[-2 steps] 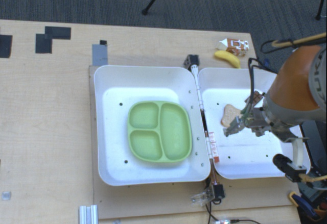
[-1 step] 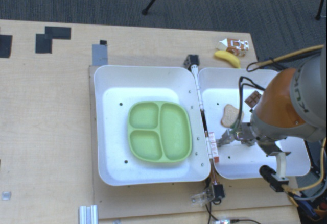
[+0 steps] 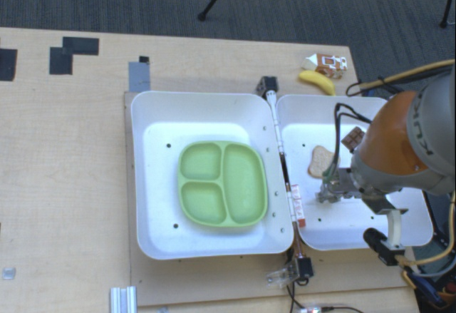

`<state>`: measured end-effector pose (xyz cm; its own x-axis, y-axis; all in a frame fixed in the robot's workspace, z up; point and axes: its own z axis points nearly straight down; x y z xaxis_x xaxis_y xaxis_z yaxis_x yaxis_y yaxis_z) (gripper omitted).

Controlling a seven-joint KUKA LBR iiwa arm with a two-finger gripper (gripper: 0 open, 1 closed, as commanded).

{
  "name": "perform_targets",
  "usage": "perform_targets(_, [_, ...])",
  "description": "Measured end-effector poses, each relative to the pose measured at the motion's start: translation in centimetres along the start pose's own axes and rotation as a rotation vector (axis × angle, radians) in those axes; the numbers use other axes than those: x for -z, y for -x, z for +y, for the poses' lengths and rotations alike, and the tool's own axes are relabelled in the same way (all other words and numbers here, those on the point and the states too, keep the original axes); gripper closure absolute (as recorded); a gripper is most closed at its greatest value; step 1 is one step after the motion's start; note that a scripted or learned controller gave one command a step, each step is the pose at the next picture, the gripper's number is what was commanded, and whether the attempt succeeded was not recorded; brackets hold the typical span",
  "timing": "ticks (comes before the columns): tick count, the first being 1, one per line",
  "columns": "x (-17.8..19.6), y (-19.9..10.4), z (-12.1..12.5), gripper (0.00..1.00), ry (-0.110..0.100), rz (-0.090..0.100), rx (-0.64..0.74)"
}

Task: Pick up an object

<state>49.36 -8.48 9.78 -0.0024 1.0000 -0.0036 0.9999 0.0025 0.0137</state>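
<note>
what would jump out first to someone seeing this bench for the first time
The pale green divided plate sits in the middle of the left bin, the brightest thing on the bench. At the right, the grey arm with its orange band leans over the right bin, its gripper low beside a tan slice of bread. A yellow banana lies on the bench just beyond the bins.

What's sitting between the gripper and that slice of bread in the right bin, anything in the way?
Nothing visible. The gripper hangs low in the right bin, just below the bread slice, with bare white floor between them. The brown block lies off to the side.
</note>
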Motion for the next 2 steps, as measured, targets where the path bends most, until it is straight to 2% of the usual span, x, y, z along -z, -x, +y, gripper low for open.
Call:
perform_targets(1, [8.7, -7.5, -0.4, 1.00, -0.010, 0.005, 0.003])
perform_targets(2, [12.1, -9.0, 15.2, 1.00, -0.009, 0.004, 0.005])
